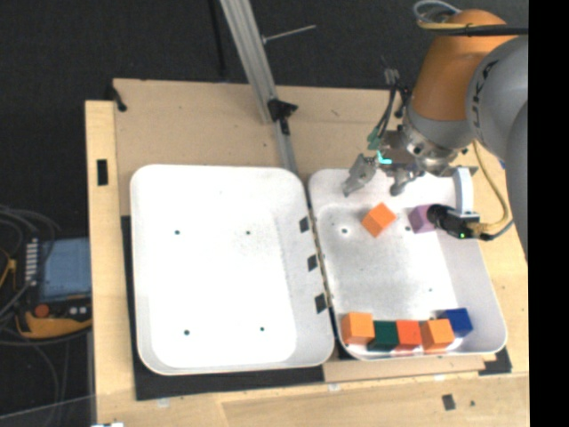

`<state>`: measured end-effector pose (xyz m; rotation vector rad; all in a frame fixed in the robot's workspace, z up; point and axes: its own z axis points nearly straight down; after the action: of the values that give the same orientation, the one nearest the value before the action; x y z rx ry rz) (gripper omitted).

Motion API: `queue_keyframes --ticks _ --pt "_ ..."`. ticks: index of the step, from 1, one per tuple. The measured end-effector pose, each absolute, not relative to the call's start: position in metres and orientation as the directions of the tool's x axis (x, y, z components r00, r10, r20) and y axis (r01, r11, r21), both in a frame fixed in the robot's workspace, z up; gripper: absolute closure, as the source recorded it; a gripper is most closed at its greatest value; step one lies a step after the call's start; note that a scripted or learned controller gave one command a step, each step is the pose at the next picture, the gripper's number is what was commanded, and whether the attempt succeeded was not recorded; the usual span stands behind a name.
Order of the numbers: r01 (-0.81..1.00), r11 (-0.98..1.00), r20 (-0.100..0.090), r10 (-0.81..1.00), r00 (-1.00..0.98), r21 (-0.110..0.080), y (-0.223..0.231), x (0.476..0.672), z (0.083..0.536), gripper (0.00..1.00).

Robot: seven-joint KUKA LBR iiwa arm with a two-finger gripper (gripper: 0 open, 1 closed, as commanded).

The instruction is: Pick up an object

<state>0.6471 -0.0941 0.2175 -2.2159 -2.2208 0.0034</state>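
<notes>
1. Your bench point(213, 114) carries two shallow white bins side by side; the left bin point(222, 265) is the wider one, and the right bin point(418, 274) holds all the blocks.
2. The arm point(462, 69) reaches in from the right, its orange band above the wrist, over the far end of the right bin.
3. The gripper point(380, 178) hangs with its two fingers spread wide apart and nothing between them — it holds no object.
4. Your likeliest target is the orange block point(380, 219), lying alone on the bin floor just in front of the spread fingers, turned cornerwise to the bin walls.
5. It looks like a small solid cube with flat faces and crisp edges (probably light, stiff and not fragile) — I judge it will take a firm pinch. Close on two opposite flat faces, so turn the wrist to match its diagonal set; a corner grip could make it twist out.
6. A purple block point(420, 218) sits near it to the right, beside a dark fitting.
7. Along the near wall stands a tight row — orange, green, orange, orange, blue point(459, 320) — harder to enter, since they touch.
</notes>
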Motion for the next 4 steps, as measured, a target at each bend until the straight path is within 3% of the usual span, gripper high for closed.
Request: queue_keyframes --ticks 1,2,3,4 --pt "1.0 0.003 0.001 1.0 -0.003 0.0 -0.094 0.648 0.22 0.0" --pt "1.0 0.004 -0.002 1.0 -0.004 -0.004 -0.089 0.653 0.172 0.0" --pt "1.0 -0.001 -0.004 1.0 0.001 0.003 -0.098 0.656 0.131 0.0" --pt "1.0 -0.001 -0.002 1.0 0.001 0.01 -0.098 0.658 0.122 0.0"
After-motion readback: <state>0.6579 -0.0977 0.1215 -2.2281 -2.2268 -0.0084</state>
